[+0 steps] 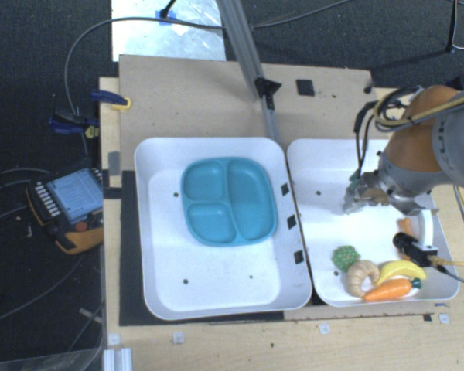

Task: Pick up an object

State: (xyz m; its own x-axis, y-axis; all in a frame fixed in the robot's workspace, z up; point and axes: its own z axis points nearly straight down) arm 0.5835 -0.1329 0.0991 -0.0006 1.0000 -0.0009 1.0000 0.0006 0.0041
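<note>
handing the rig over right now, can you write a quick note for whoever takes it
Gripper: over the right bin, in its upper middle, above bare floor; nothing seen between its fingers, open or shut unclear.
Objects: broccoli, a beige piece, banana and carrot clustered at the right bin's near corner. A blue divided plate lies in the left bin.
Done: nothing picked yet.
Left: move to the cluster, grasp one item, lift it.

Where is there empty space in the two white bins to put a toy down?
In the left bin, the white floor below the blue divided plate is bare. In the right bin, the floor left of the end effector is bare. It's crowded at that bin's near corner: broccoli, ginger-like piece, banana and carrot bunch together.
</note>
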